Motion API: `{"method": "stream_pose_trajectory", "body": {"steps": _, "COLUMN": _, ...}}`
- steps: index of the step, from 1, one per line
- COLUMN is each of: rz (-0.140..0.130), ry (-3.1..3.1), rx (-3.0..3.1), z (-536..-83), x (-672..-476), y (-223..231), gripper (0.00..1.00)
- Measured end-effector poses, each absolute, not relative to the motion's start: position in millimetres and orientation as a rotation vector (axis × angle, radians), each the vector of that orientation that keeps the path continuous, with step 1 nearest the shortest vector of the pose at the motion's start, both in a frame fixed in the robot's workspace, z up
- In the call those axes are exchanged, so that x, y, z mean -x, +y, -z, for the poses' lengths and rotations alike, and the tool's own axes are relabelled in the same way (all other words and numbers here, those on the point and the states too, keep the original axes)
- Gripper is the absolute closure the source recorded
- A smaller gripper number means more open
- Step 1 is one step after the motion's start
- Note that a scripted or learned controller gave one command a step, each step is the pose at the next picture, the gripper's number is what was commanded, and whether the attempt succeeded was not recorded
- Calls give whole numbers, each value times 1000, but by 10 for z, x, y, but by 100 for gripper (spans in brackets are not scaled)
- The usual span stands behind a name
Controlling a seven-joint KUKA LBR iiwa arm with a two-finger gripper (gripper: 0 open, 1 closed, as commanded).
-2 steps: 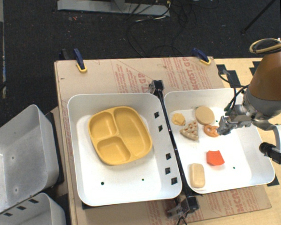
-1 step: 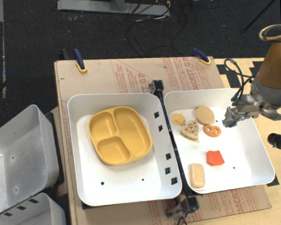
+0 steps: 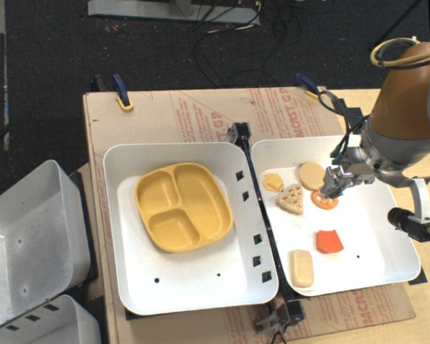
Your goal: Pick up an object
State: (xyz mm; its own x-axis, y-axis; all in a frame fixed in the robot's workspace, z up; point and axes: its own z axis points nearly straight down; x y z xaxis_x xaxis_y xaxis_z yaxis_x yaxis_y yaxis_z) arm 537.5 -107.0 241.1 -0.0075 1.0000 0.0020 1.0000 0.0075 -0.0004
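The gripper [image 3: 331, 189] is sitting low in the right bin [image 3: 392, 266], directly over a small round orange-red piece [image 3: 326, 201], and whether it is spread or pinching that piece I cannot tell, since the dark tool head is covering the spot from above. The arm [image 3: 406, 118] is reaching in from three o'clock and tilting down toward the bin's upper middle, which is looking like a deliberate descent onto the nearest cluster of items, so the round piece is probably the pick target. Just at the gripper's eleven o'clock a tan disc [image 3: 311, 175] is lying flat, and at nine o'clock a pale wedge dotted with red [image 3: 292, 199] is lying just beside the round piece, with a small yellow lump [image 3: 273, 182] further out toward ten o'clock. At six o'clock, well apart, an orange block [image 3: 329, 241] is resting, and toward seven o'clock a cream oblong piece [image 3: 301, 268] is lying near the bin's front edge. The items are crowding closely around the target, so a neighbour could be getting nudged. Far out at nine o'clock the left bin [image 3: 135, 287] is holding a yellow divided plate [image 3: 182, 205], lying flat with its three compartments facing up
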Motion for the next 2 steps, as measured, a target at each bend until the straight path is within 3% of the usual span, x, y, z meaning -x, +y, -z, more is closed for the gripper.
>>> {"method": "stream_pose_trajectory", "body": {"steps": 2, "rz": 3, "ry": -2231, "rx": 2210, "z": -2349, "x": -5361, "y": 72, "gripper": 100}}
